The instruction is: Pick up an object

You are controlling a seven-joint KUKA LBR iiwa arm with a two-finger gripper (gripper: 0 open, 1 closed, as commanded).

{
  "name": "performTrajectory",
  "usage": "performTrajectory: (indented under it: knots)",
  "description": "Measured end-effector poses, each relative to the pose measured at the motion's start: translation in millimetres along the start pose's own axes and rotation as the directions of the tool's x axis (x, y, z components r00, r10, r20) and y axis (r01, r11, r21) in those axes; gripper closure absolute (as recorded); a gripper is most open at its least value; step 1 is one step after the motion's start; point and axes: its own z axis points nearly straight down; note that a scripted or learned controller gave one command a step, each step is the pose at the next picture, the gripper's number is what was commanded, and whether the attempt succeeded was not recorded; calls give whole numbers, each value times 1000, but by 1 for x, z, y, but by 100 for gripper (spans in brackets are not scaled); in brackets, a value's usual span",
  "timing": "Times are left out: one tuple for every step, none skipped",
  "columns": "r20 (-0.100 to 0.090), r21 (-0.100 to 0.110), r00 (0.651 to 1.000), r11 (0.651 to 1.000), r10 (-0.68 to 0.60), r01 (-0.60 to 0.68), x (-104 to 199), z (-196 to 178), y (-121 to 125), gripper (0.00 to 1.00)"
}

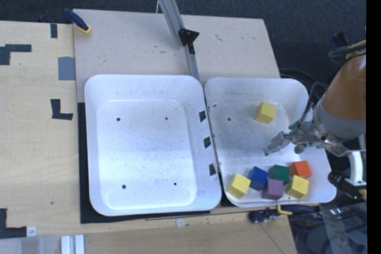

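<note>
My fingers (278,144) hang open and empty over the right bin (238,92), between the lone yellow cube (266,112) and the cluster of cubes (271,180) along the near wall, so next I must choose one and descend.

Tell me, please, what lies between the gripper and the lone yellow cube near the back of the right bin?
In the camera view, nothing: bare white floor of the right bin separates the gripper from the lone yellow cube.

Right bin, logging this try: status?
End effector hovering mid-bin, nothing held. Lone yellow cube apart. Six cubes clustered at near wall. Path clear.
</note>
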Motion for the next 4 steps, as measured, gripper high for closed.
performTrajectory:
  knots:
    - [0, 1, 1000, 1000, 1, -1, -9, 50, -3, 0]
    - [1, -3, 1000, 1000, 0, 0, -8, 72, -4, 0]
    - [0, -3, 1000, 1000, -1, 1, -7, 61, -3, 100]
    - [3, -11, 1000, 1000, -1, 1, -9, 1, 4, 100]
